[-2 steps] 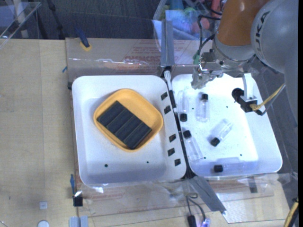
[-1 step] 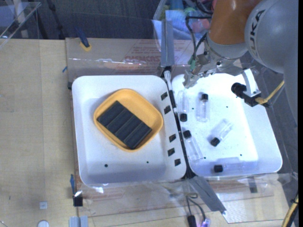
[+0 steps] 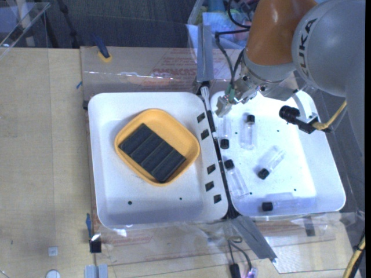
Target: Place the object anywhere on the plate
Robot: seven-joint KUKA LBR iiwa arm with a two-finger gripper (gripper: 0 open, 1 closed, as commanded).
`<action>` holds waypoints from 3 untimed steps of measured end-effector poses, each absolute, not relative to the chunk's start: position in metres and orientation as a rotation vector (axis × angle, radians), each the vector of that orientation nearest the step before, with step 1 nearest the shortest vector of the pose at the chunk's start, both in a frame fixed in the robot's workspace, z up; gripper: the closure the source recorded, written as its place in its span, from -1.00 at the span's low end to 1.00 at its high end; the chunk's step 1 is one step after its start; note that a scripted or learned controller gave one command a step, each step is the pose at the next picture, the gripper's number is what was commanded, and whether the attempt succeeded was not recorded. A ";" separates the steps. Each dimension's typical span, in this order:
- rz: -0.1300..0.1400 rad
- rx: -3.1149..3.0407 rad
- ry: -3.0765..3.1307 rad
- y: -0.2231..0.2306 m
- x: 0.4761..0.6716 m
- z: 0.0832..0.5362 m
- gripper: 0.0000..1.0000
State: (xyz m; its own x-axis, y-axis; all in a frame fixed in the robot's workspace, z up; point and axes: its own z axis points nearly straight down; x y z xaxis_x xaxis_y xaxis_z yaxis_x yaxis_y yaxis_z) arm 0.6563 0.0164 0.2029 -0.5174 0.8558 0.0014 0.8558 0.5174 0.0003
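The pincer (image 3: 225, 106) hangs over the right bin's (image 3: 324, 178) upper left corner; whether it is apart or together cannot be told. "KUKA" reads in part on the grey arm (image 3: 327, 36). Four clear vials with black caps (image 3: 248, 131) lie in that bin, from 6 to 4 o'clock of the pincer. At 8 o'clock, the left bin (image 3: 107, 204) bears one yellow plate (image 3: 156, 146) with a dark ridged slab (image 3: 153, 150) on it.

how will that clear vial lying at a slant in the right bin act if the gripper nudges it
The clear vial lies on its side and looks cylindrical, so a nudge would probably roll it across the right bin. It looks small and see-through, so likely light and easily knocked aside. Its smooth surface may slip between the fingers of the gripper.
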 end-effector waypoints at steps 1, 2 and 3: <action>-0.001 -1.312 -2.853 0.024 0.630 0.185 1.00; -0.002 -1.212 -2.897 0.068 0.595 0.185 1.00; -0.002 -1.214 -2.896 0.067 0.595 0.185 -1.00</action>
